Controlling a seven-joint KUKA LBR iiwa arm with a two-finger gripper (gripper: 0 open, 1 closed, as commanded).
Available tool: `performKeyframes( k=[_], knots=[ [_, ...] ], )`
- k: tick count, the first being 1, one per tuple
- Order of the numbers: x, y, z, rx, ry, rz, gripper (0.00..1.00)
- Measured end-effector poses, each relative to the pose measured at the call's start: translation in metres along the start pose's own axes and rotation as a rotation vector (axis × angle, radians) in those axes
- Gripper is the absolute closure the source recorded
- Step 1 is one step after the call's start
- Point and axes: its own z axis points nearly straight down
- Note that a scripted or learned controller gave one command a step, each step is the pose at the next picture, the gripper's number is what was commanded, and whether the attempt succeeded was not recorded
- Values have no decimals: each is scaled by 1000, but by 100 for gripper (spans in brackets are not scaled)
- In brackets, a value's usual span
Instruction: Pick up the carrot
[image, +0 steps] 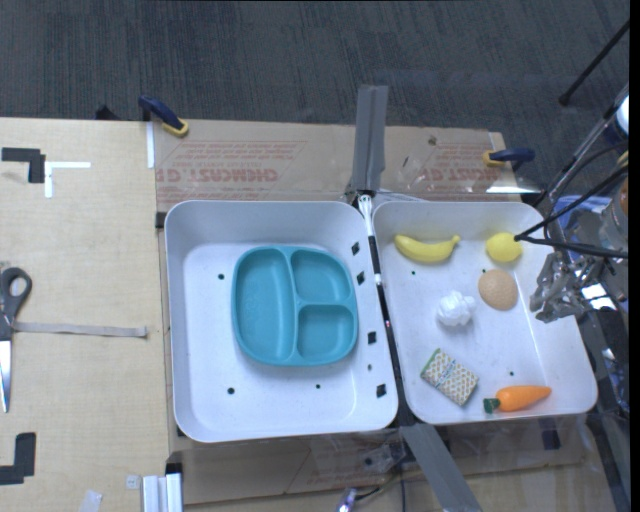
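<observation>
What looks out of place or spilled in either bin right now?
Nothing stands out. The carrot lies flat near the front edge of the right bin, apart from the sponge. Banana, lemon and egg sit separately; the teal tray lies level in the left bin.

Light fell evenly and fairly brightly from above, so the two white bins (180, 330) showed only faint, soft shadows along their inner walls. The teal tray (295, 305) carried a mild sheen. The picture was a little soft and grainy, and the dark floor at the top lost detail.
</observation>
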Motion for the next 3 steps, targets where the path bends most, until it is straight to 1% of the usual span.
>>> performKeyframes(
  k=[1, 2, 3],
  knots=[
    [-8, 19, 27, 0, 1, -77, 100],
    [39, 14, -24, 2, -2, 80, 100],
    [22, 36, 15, 0, 0, 23, 100]
  ],
)
